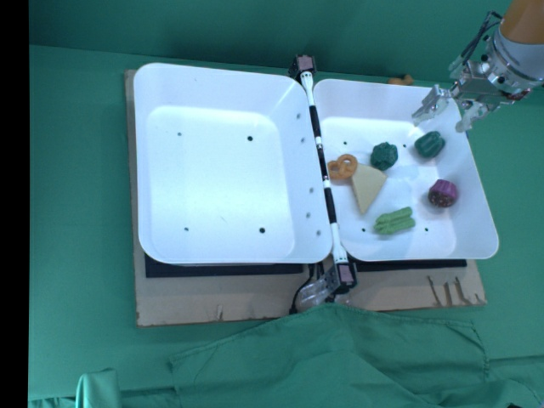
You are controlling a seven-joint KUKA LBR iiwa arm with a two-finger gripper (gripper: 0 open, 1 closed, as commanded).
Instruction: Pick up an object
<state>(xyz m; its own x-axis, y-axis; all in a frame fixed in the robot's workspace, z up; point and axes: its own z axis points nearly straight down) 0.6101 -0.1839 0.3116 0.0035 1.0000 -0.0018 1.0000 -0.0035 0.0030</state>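
Observation:
The right bin [476, 245] holds several small toys: a dark green pepper [429, 144] near the far right wall, a dark green broccoli piece [384, 155], an orange pretzel [342, 168], a pale yellow cheese wedge [367, 187], a light green bean pod [393, 221] and a purple berry [443, 194]. My gripper [444, 114] hangs over the far right corner of this bin, just above and beside the dark green pepper. Its fingers [427, 106] are spread apart with nothing between them.
The left bin [153, 87] lies beside the right one, with a black-and-white divider bar [319, 147] between them. Both rest on cardboard [212, 308] over green cloth. A small orange item [401, 81] lies outside the right bin's far rim.

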